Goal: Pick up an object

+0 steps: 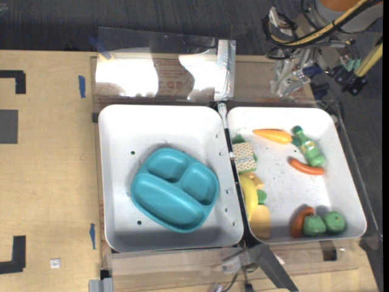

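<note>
The right bin [340,163] holds toy food: an orange carrot [271,136], a green bottle [308,148], a red sausage [306,167], a checkered waffle piece [244,157], a yellow banana [248,190], a pale pear-like piece [261,221], and two green pieces [314,225] [335,221] beside a red-orange piece [297,220]. My gripper [290,81] hangs above the bench just behind the right bin's back edge. Its silver fingers stand apart, open, with nothing between them.
The left bin [115,132] holds a teal divided plate [175,188]. A shiny clear sheet and a tape strip [223,69] lie behind the bins. Cables and the arm's wrist [328,17] crowd the top right corner.
</note>
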Controlling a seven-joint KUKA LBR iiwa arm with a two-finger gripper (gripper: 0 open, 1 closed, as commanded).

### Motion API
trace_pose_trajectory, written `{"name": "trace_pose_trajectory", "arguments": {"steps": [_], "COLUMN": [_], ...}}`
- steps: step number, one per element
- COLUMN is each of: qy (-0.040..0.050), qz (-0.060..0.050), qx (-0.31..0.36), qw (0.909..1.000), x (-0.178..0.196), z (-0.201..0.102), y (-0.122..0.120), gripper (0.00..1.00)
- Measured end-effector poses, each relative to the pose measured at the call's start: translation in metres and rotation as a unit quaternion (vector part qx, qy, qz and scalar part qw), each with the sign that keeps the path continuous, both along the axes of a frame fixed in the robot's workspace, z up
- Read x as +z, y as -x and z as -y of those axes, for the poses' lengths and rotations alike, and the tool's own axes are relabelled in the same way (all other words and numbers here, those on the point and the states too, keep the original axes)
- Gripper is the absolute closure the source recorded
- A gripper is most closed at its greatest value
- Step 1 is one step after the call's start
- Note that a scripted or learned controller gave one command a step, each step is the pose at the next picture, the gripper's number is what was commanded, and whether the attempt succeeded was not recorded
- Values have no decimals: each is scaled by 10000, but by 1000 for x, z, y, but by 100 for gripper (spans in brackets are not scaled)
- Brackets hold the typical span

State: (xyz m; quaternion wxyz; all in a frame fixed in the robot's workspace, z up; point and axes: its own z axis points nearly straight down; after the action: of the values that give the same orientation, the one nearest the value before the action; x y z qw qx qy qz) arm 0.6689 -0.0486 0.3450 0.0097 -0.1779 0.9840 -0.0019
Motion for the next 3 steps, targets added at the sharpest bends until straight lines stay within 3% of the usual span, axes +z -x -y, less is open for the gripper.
{"name": "trace_pose_trajectory", "arguments": {"steps": [1, 2, 3], "qy": [-6, -3, -23], "qz": [-103, -19, -116], "qx": [1214, -110, -308], "qw": [9926, 9999, 9995], "x": [-130, -37, -132], "z": [-4, 28, -7], "y": [3, 0, 3], "gripper": [100, 100, 100]}}
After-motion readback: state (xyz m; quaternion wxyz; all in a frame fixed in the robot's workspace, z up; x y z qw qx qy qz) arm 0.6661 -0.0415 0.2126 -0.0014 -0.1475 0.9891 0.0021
